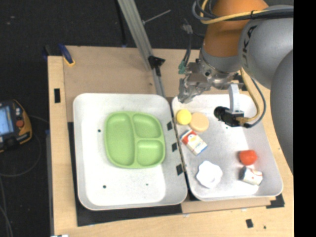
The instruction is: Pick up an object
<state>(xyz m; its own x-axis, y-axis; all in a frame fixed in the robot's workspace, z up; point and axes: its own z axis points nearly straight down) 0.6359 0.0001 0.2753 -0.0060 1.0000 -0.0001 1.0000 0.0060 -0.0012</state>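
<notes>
My gripper [185, 96] hangs over the far left corner of the right bin [224, 132], just above and behind a yellow ball [183, 116]; nothing shows between its fingers. A tan round piece [200, 122] lies right of the ball, touching it. A red and white carton [194, 142] sits a little nearer. Toward the front lie a white crumpled object [209, 174], a red ball [248, 156] and a small white and red item [251, 176].
The left bin [89, 181] holds a green divided plate [135, 139]. A metal rail [139, 33] slants down to the bins' far edge. A black cable clip [228, 115] hangs from the arm over the right bin.
</notes>
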